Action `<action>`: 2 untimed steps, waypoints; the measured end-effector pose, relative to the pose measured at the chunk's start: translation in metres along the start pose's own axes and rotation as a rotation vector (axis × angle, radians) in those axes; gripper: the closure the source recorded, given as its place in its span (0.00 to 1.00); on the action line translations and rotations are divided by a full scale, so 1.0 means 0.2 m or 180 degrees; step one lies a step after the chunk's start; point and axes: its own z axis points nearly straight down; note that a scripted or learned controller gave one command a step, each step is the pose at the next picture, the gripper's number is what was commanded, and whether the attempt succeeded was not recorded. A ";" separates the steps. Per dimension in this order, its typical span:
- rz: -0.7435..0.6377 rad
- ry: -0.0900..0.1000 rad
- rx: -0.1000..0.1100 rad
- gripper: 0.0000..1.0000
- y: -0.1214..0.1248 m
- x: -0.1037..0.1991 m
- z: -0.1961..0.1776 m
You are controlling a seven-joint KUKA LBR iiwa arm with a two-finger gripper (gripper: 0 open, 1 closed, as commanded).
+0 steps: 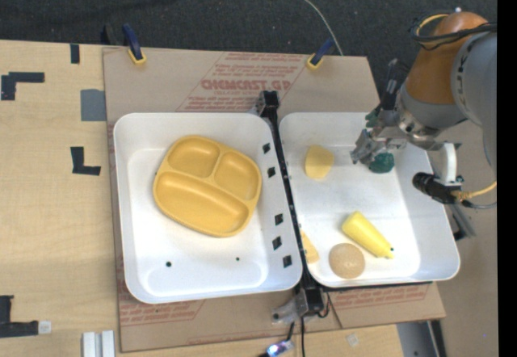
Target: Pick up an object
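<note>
A: Jaws first: were they clenched or released?

B: I could not tell. The gripper (pixel 373 150) sat low in the right bin (pixel 404 210), near its 1 o'clock corner, and a small teal thing (pixel 382 161) lay right at its tip. Whether that thing was between the jaws or just beside them, the view did not show.

A: So what was there to pick?

B: In that bin, a pale yellow lump (pixel 319 161) at about 10 o'clock, near the divider; a yellow cone (pixel 367 235) toward 5 o'clock; a tan disc (pixel 346 259) touching or just beside the cone at 6 o'clock. A small orange piece (pixel 308 249) hugged the divider low down. The left bin (pixel 133 210) held a yellow tray (pixel 208 184).

A: How would the teal thing handle?

B: My guess: light and small, probably hard plastic or rubber, likely to skid or roll on the smooth white floor. I would take it across its widest part, squarely from above. So close to the far wall, a nudge could push it against the rim.

A: And the arm?

B: It reached in from 3 o'clock, the orange band (pixel 440 65) high above the wrist, the wrist bent steeply down so the gripper pointed at the bin floor, tilted a little toward 9 o'clock.
</note>
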 end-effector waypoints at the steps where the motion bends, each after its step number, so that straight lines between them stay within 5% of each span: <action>1: -0.0004 0.0000 -0.0001 1.00 0.01 0.00 -0.27; 2: -0.0017 0.0010 0.0016 1.00 -0.05 0.26 -0.33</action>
